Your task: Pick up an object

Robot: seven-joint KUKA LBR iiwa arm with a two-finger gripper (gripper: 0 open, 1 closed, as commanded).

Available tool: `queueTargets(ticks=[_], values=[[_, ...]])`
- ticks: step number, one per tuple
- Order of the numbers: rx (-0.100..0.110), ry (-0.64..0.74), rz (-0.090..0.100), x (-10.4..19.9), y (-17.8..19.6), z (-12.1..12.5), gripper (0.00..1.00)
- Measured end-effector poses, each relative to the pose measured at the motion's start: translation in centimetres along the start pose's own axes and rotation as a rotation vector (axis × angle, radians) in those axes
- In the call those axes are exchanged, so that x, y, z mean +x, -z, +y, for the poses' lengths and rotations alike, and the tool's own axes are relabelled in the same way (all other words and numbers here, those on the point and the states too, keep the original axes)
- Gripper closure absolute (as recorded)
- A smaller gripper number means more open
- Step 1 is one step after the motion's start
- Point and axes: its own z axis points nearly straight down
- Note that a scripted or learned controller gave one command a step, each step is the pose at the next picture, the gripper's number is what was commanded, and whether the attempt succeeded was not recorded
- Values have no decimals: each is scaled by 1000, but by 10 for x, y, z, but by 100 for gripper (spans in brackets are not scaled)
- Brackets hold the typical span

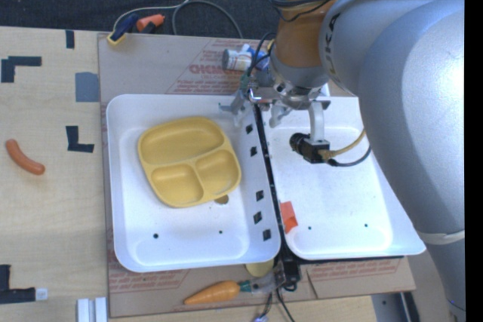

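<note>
A yellow divided plate (189, 161) lies in the left white bin (128, 237), towards its back. A small brown object (220, 199) peeks out from under the plate's near right edge. My gripper (264, 106) hangs below the orange wrist band (306, 19), over the divider between the two bins at their far end, just right of the plate's far corner. A small orange piece (287, 216) sits at the left edge of the right bin (355, 230). I see nothing held in the gripper.
The grey arm (407, 87) covers the right bin's far right side. A carrot (215, 292) lies in front of the bins and a sausage (25, 157) on the table at far left. A small can (238, 57) and an orange-and-blue tool (136, 25) lie behind the bins.
</note>
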Motion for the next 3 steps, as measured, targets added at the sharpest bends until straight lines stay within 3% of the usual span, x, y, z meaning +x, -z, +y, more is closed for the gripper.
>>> queueTargets(ticks=[1,2,3], values=[[7,-19,-6,-73,-2,-112,0],[-4,-12,-6,-129,-1,-59,0],[3,-9,-5,-132,-99,-58,0]])
